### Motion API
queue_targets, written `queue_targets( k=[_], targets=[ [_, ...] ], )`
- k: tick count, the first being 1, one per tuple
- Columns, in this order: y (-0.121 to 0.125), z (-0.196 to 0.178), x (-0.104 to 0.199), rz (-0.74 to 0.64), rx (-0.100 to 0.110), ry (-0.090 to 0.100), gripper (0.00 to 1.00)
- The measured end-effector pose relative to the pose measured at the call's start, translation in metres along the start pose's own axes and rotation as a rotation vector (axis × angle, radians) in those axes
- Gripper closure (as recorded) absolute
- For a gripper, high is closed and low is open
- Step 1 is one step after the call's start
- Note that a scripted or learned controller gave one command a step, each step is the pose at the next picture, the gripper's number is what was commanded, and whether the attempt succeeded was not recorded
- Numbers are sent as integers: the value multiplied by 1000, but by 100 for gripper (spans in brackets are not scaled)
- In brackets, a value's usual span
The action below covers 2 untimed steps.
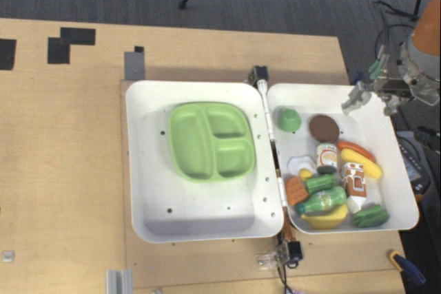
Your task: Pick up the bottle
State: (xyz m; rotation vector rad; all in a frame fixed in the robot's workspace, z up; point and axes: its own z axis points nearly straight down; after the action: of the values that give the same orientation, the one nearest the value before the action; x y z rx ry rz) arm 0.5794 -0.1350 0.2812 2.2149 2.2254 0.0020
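A green bottle [322,201] lies on its side in the front part of the right bin [396,148], resting among toy foods and partly on a yellow banana [329,218]. My gripper [372,101] hangs over the far right corner of that bin, well behind the bottle and apart from it. Its fingers [352,100] are spread open with nothing between them.
Around the bottle lie a brown disc [323,127], a green ball [289,120], a small jar [327,156], an orange-and-white carton [355,182], a carrot [355,149] and green vegetables [369,216]. The left bin [148,148] holds a green divided plate [211,140].
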Motion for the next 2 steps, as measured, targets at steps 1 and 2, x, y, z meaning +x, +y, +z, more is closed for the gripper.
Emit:
queue_targets(
  k=[1, 2],
  targets=[
    [78, 18, -9, -126, -1, -1, 0],
    [79, 6, -8, -130, -6, -2, 100]
  ],
)
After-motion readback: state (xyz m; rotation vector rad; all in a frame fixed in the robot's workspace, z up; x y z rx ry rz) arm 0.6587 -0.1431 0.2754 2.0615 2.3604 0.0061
